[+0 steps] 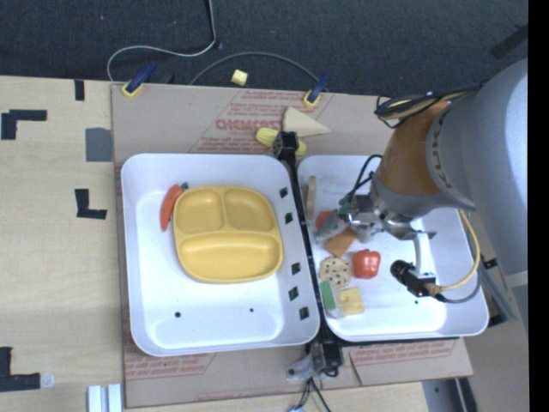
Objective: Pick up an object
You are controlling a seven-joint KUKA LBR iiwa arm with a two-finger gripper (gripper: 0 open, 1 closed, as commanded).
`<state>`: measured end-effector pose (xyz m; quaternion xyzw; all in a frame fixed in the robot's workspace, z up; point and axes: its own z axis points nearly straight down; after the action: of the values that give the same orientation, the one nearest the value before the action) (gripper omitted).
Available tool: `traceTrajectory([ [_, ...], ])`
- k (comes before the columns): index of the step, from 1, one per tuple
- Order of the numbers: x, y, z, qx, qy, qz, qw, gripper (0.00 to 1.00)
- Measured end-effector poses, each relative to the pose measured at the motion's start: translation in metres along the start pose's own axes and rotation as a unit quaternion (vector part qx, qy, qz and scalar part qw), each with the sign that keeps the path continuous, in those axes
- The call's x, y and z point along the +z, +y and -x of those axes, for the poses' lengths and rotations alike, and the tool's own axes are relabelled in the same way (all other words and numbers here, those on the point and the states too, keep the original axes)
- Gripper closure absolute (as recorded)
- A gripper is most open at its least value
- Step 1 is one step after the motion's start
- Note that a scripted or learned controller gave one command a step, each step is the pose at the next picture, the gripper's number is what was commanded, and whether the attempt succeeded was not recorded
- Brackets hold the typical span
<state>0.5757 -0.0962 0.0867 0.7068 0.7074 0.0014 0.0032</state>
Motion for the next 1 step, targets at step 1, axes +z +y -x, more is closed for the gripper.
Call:
traceTrajectory([
  [1, 0.0011, 0.0284, 0.0046, 0.0, 0.001, -0.003, 1.0, 0.0],
])
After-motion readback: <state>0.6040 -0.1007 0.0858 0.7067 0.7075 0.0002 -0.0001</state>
